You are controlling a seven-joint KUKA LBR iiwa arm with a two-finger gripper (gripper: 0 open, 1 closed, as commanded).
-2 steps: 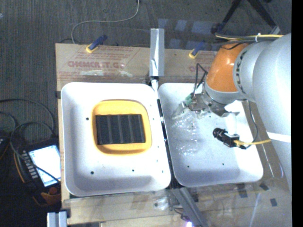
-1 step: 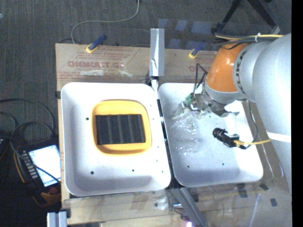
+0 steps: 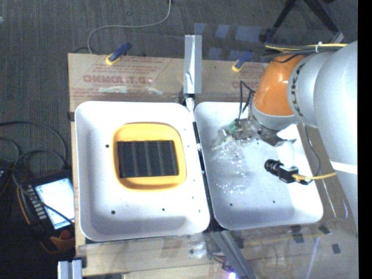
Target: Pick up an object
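Camera view | gripper (image 3: 235,131) low over right bin (image 3: 279,205), jaw state can't be told | clear plastic piece (image 3: 229,158) just beside it, near the bin's left edge | likely light, flimsy, slick: pinch a raised fold

The arm (image 3: 343,92) is bulky, smooth, pale grey, with rounded shells; a glossy orange band (image 3: 274,95) wraps it, beside dark lettering (image 3: 294,89).

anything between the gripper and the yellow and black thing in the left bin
Only the bins' adjoining rims. The gripper is over the right bin, and the yellow and black thing lies in the left bin. Nothing else visible stands between them.
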